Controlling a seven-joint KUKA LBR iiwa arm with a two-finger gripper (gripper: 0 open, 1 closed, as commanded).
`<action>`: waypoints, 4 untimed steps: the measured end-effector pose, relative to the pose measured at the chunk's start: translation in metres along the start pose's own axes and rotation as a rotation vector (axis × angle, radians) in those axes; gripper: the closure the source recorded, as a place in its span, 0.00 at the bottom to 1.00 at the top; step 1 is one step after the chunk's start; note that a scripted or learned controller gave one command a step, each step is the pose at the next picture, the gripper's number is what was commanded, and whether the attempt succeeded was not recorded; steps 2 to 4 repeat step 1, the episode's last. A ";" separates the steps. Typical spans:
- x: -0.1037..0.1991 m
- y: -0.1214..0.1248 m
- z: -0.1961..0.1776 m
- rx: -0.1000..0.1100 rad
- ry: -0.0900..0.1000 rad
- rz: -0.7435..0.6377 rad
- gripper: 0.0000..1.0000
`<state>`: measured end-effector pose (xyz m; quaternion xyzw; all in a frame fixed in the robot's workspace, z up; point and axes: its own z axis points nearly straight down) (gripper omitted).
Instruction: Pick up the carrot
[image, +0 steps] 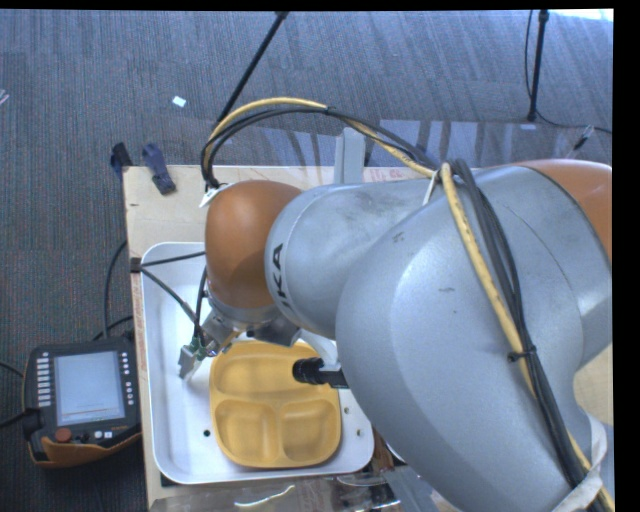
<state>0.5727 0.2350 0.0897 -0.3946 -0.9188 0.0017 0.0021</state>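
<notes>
Grey arm (420, 300) bends low over yellow tray (272, 410).

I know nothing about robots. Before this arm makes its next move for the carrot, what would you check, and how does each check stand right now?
1. Carrot located: cannot tell; the arm covers much of the bins.
2. Tool over the left bin: ok, beside the yellow tray.
3. Tool holding something: cannot tell.
4. Yellow tray lying flat in the bin: ok.
5. Cables free of the tool: ok.
</notes>
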 end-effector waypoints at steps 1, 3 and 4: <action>-0.046 0.041 -0.110 -0.014 -0.006 0.151 0.00; -0.046 0.041 -0.110 -0.014 -0.006 0.151 0.00; -0.046 0.041 -0.110 -0.014 -0.006 0.151 0.00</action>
